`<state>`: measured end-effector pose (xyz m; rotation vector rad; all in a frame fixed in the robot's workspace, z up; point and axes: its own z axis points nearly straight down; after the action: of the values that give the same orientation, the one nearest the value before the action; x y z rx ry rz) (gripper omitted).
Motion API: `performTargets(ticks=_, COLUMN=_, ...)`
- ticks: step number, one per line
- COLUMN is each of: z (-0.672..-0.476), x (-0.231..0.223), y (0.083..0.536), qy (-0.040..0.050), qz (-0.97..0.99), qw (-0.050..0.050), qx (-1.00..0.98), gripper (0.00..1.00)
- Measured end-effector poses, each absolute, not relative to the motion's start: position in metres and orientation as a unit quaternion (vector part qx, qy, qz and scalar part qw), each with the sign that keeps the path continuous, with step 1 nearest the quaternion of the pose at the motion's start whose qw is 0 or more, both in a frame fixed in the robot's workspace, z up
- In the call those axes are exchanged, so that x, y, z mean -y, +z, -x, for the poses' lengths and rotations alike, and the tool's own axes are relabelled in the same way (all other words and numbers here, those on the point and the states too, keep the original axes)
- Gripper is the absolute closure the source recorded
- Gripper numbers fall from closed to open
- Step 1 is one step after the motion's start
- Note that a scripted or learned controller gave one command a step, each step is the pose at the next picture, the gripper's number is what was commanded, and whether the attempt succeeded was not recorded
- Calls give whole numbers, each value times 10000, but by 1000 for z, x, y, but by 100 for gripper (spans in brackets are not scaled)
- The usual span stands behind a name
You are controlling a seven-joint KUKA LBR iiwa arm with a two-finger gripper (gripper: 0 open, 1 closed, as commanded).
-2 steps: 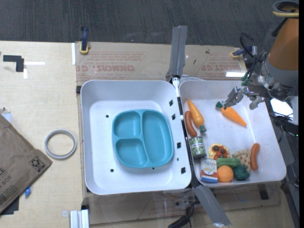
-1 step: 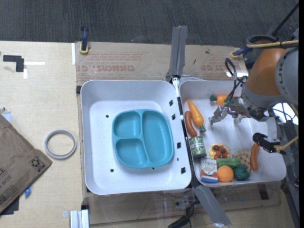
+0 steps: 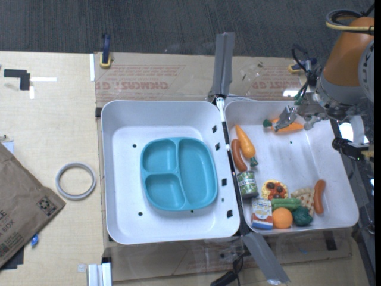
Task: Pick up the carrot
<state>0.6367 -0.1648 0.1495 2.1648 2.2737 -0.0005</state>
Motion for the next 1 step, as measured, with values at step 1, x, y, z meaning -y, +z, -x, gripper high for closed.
performTargets(ticks=1, z=-658, x=214, y=93, qy=-4, qz=-6765, qw=-101, qx=-7364, gripper=0)
